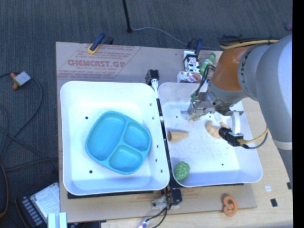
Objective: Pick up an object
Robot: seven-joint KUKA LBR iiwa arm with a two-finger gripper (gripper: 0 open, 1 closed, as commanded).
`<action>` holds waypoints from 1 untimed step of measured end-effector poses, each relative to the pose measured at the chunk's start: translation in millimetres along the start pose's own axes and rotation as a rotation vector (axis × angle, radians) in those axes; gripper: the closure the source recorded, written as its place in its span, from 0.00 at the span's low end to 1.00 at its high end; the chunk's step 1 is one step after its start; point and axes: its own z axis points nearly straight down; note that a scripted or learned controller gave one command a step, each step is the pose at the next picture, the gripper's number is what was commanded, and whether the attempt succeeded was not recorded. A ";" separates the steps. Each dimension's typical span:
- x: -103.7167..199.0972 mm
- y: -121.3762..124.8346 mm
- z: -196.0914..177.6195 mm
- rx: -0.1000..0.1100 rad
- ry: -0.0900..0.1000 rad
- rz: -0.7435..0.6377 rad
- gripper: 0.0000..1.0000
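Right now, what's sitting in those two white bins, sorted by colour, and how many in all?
Blue: 1, the divided plate in the left bin.
Tan: 2, the cone and a tan piece in the right bin.
Green: 1, the bumpy ball.
Total: 4

A blue clamp (96,42) grips the far edge of the cardboard-topped desk (90,63), a second blue clamp (198,45) farther right. An orange pretzel-shaped toy (230,205) lies on the desk's near right. A black cable (128,18) crosses the grey carpet (28,27).
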 end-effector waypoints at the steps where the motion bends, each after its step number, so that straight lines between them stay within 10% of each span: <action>1: 93.0 8.4 -87.4 0.007 0.005 -0.003 1.00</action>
